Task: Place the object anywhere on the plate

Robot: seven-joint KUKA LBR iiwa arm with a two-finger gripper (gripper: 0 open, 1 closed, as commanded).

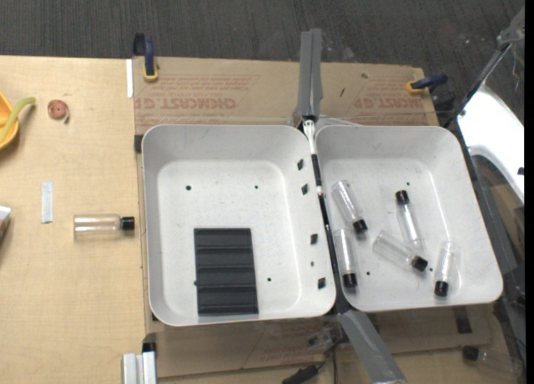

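Five clear black-capped vials (399,252) lie scattered in the right bin (467,169), the dark ribbed plate (225,271) rests in the left bin (163,199), and the gripper's state cannot be told.

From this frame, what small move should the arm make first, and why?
Probably descend over one clear vial in the right bin to grasp it. All five vials there still lie loose on the bin floor, while the dark ribbed plate in the left bin carries nothing. The upper left vial lies apart from the others, so it looks easiest to reach.
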